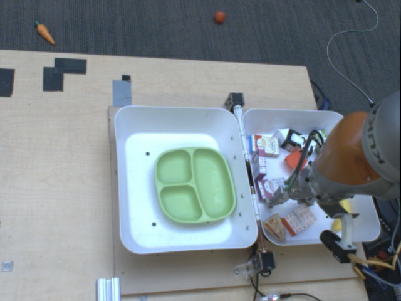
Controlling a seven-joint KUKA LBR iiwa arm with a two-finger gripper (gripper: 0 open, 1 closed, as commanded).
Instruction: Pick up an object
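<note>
The right bin (294, 113) holds several small items. Among them are a white carton (268, 144), a purple packet (259, 165), a purple and white pouch (272, 187), an orange-red piece (293, 160), a tan cracker-like pack (274, 227) and a pink box (300, 219). My gripper (282, 195) is low in this bin, right at the purple and white pouch. The wrist above hides how the gripper meets the pouch. I see nothing lifted clear of the bin.
The left bin (135, 168) holds a green three-part plate (195, 184). The grey arm with its orange band (348, 149) covers the right bin's right half. A yellow item (344, 206) peeks out below the wrist. Off the bench, a carrot (45, 32) and a red ball (219, 17) lie on the floor.
</note>
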